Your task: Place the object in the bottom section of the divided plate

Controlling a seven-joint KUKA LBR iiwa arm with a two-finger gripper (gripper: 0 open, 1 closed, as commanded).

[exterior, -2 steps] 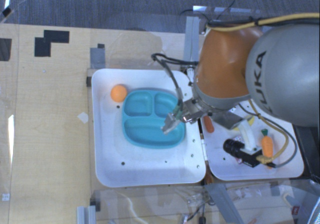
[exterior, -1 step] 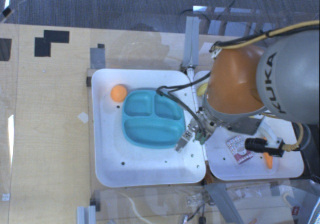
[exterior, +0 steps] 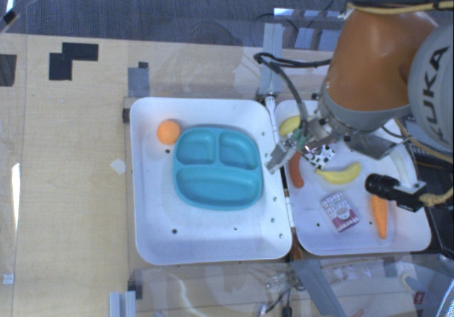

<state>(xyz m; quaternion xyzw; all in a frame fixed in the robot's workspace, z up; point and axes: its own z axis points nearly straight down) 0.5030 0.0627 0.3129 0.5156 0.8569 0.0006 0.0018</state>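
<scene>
1. camera view, left bin: the blue plastic divided plate point(exterior: 216, 168) lies near the middle of the shallow white left bin point(exterior: 206, 245). its two small sections sit toward the top of the view and its one long section toward the bottom. that long section holds nothing yet. a small orange ball point(exterior: 168, 132) rests on the bin floor just beside the plate's upper left corner.

2. camera view, right bin: the shallow white right bin point(exterior: 404, 241) holds a yellow banana point(exterior: 338, 174), a second yellow fruit point(exterior: 289, 125) partly hidden by the arm, a slim red sausage-shaped piece point(exterior: 296, 174), an orange carrot point(exterior: 380, 217), a black-and-white spotted cube point(exterior: 323, 157) and a small red printed packet point(exterior: 339, 211).

3. camera view, arm: the grey two-finger gripper point(exterior: 282, 154) hangs over the rim between the two bins, near the plate's right edge. whether its jaws are apart or together cannot be told, and nothing is visibly between them.

4. the task names no particular object; the red piece lies closest to the gripper, in the right bin just below it.

5. handling, as a judgement: the red piece looks light, smooth and rounded, likely to roll or slip. gripping across its narrow middle seems safest. the carrot and banana look like light toy plastic, also best taken mid-length.
</scene>
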